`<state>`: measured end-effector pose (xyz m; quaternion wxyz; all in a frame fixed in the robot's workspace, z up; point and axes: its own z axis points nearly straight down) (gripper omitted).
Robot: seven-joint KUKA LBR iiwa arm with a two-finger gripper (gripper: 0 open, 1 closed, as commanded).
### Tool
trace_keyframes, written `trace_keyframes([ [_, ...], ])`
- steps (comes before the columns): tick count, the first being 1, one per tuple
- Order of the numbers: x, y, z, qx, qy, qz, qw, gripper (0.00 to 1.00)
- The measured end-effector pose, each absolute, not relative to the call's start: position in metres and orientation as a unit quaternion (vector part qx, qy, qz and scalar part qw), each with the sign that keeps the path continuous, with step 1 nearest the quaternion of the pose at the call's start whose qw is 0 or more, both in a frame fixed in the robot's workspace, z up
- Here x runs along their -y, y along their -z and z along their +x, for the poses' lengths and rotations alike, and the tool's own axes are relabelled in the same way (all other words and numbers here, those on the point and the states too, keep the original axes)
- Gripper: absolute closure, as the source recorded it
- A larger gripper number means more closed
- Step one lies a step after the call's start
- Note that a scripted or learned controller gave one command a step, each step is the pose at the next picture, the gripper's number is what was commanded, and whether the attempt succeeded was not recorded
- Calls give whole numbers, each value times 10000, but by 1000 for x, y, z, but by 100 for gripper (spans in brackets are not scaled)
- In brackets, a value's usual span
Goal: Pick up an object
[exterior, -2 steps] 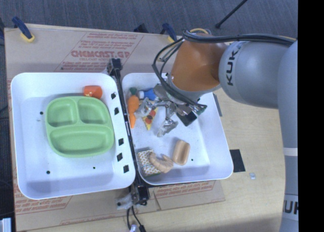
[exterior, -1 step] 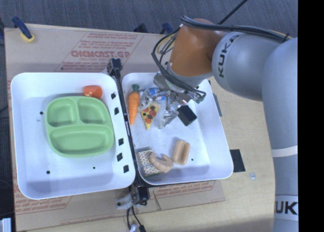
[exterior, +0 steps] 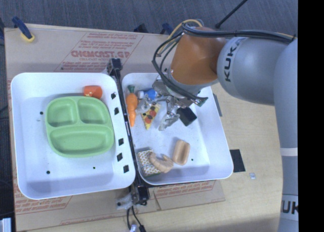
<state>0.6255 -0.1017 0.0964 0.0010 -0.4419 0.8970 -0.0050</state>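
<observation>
My gripper hangs over the upper middle of the right bin, its silver fingers slightly apart and open with nothing between them. Just left of it lies a small pizza-slice toy. An orange carrot rests along the bin's left wall. A small blue piece sits near the bin's back. Toward the front lie a tan bread roll, a curled pastry and a patterned cracker.
The left bin holds a green divided plate and a red-orange fruit behind it. A black divider strip runs between the bins. The arm's wide orange wrist hides the right bin's back.
</observation>
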Motion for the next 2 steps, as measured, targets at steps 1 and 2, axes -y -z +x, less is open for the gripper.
trace_keyframes([
  [1, 99, -106, 626, -8975, 21, -4410, 12, 100],
  [2, 57, -192, 553, -8878, 1, -4603, -4, 100],
])
